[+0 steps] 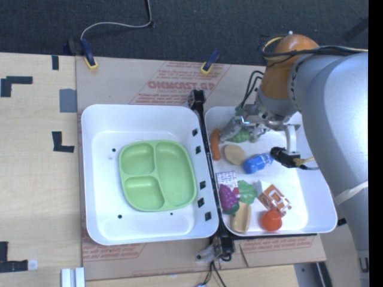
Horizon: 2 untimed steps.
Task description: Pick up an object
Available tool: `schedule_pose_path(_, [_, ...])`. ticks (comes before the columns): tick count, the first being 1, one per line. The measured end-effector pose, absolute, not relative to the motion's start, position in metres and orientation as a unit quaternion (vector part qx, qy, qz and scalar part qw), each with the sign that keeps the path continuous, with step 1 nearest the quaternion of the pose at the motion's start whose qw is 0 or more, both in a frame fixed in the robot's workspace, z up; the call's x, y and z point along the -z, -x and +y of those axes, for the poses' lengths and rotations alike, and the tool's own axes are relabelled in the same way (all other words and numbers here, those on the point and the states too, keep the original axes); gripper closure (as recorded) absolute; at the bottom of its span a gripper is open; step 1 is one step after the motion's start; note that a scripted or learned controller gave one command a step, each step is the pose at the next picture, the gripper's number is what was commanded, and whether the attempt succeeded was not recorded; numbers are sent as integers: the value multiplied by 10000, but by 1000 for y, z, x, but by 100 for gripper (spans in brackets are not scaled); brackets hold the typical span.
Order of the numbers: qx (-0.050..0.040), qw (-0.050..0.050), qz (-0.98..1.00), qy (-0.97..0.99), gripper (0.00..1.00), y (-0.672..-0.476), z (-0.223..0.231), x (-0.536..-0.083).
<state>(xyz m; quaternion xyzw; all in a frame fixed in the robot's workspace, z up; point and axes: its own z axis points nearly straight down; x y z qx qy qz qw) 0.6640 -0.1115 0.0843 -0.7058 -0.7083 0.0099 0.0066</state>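
My gripper (pixel 243 128) is down in the far part of the right bin (pixel 311 211), right over a small green object (pixel 242 136) that shows just beneath it. Close by lie an orange sausage-shaped piece (pixel 215 144), a tan oval piece (pixel 234 154) and a blue piece (pixel 257 162). Whether the green object is held cannot be made out. The grey arm with its orange band (pixel 287 70) comes in from the right.
The near half of the right bin holds purple grapes (pixel 227 196), a green leafy piece (pixel 247 191), an orange-and-white box (pixel 276 198), a red ball (pixel 271 220) and a tan roll (pixel 241 218). The left bin (pixel 99 130) bears a green divided plate (pixel 157 175).
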Motion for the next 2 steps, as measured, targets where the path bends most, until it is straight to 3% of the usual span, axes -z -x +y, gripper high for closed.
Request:
schedule_pose_path(1, [0, -12, -7073, 7069, 0, -620, -115, -86])
schedule_pose_path(2, [1, -20, -7077, 7065, 100, -620, -115, -96])
